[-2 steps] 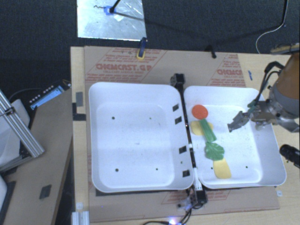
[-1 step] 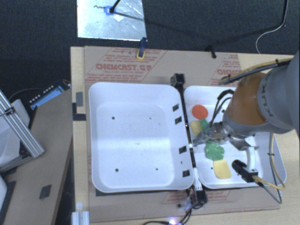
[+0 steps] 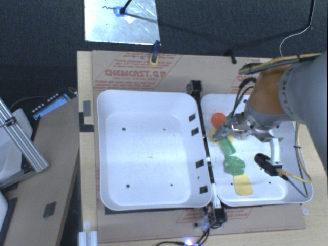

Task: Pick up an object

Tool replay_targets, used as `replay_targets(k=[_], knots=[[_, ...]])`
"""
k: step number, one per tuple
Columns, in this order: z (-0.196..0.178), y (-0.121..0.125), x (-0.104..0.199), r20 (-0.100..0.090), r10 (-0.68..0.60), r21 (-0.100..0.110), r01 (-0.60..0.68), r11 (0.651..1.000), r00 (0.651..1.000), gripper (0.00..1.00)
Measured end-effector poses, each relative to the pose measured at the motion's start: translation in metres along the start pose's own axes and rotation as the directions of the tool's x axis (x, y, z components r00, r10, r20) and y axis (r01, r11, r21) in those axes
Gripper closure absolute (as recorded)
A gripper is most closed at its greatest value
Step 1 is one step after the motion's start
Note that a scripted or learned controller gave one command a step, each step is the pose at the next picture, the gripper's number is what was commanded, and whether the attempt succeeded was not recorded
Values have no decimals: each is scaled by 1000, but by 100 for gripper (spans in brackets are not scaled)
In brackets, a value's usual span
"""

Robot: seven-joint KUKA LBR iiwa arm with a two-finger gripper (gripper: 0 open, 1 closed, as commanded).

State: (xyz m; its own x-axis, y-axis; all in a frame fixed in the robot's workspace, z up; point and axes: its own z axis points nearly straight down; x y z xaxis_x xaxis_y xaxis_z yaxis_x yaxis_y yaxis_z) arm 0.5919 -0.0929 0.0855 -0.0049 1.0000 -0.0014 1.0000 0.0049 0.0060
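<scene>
Right now your likeliest target is the green stick-shaped piece point(image 3: 227, 145). It lies in the right bin point(image 3: 287, 192) near the wall next to the left bin point(image 3: 148, 152). It slants from just under the pincer point(image 3: 221, 133) down toward a rounder green piece point(image 3: 235, 165); you cannot tell whether the two green pieces are joined. An orange-red ball point(image 3: 219, 119) sits just above the pincer's tip in the view, close to it. A yellow piece point(image 3: 243, 185) lies past the rounder green one, touching it or nearly so.

The pincer hangs low over the stick's upper end, between that end and the ball. From this slanted view you cannot tell how far it is open or whether it has hold of anything.

To do this step well, you probably want to commit to one thing only. Straddle the stick across its narrow width, a little away from the ball, so the ball does not roll in and spoil the grip. Mind the bin wall, which leaves little room on that side. Close firmly, then lift straight up.
</scene>
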Motion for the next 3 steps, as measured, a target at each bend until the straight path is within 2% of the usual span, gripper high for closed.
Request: replay_targets(k=[1, 2, 3], knots=[[-11, -1, 0, -1, 2, 2, -2, 1000, 1000, 100], [-72, -5, -30, 2, 5, -1, -5, 1000, 1000, 100], [-68, -6, -28, -1, 3, 4, -3, 1000, 1000, 0]])
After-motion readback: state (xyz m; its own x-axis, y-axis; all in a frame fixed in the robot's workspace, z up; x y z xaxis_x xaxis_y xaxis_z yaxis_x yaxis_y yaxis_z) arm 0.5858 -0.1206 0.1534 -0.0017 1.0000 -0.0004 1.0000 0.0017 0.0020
